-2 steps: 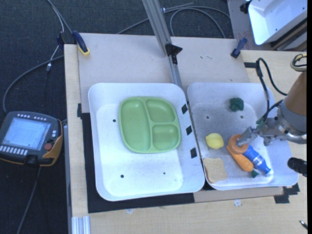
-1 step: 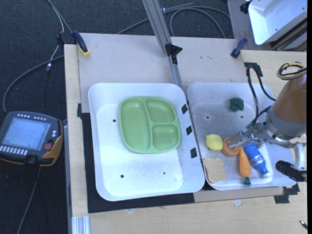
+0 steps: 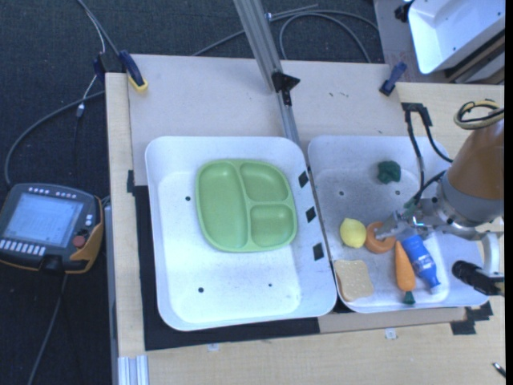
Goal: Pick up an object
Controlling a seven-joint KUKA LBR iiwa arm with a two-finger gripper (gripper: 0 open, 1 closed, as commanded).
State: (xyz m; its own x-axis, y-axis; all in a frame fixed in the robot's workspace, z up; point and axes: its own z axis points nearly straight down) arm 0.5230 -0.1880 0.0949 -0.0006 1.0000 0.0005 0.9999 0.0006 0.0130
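Two white bins on your surface. In the right bin [image 3: 353,155], the jaws [image 3: 398,228] rest at the orange ring-shaped toy [image 3: 379,240]; blue plastic bottle [image 3: 422,261] just beside. Jaw state: cannot tell.

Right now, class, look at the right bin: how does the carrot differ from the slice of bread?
The carrot is orange with a green tip; the slice of bread is pale tan. The carrot is long and tapered; the bread is flat and roughly square. The carrot lies against a blue bottle; the bread lies apart in the bin's near left corner. Both lie flat in the right bin.
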